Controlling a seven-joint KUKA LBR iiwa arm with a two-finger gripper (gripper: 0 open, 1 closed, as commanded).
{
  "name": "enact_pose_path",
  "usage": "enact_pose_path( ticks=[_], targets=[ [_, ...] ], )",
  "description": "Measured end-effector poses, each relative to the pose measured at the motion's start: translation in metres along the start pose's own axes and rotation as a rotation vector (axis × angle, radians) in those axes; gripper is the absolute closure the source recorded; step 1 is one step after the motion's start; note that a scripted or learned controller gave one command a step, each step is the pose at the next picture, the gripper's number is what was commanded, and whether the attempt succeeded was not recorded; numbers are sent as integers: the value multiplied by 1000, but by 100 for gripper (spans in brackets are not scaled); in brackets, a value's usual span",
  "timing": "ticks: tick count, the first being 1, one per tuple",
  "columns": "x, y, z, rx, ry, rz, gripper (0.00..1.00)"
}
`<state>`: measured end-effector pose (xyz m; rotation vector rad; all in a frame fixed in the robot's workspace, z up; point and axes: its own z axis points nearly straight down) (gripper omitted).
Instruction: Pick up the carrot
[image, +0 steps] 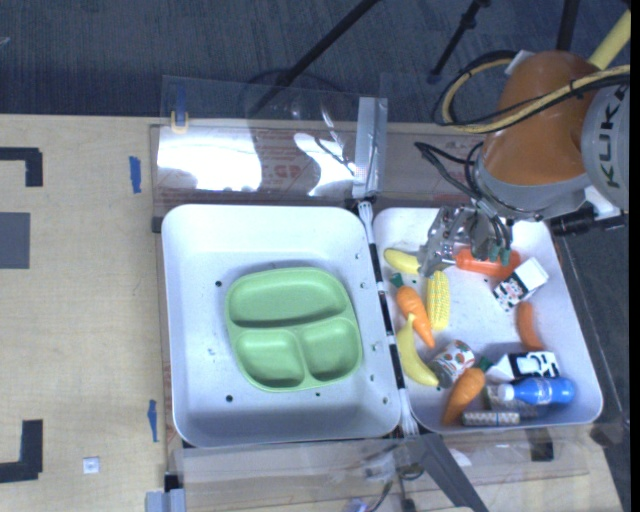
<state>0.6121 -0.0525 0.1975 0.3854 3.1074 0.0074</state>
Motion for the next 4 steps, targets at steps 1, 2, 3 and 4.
enact_pose_path(
  ticks=[1,2,3,4],
  targets=[
    [6,-42,-64,5,1,259,100],
    [6,-43,-64,5,1,259,0],
    [46,-41,-101,5,5,92,0],
    [33,-11,-2,4,6,60,0]
  ],
)
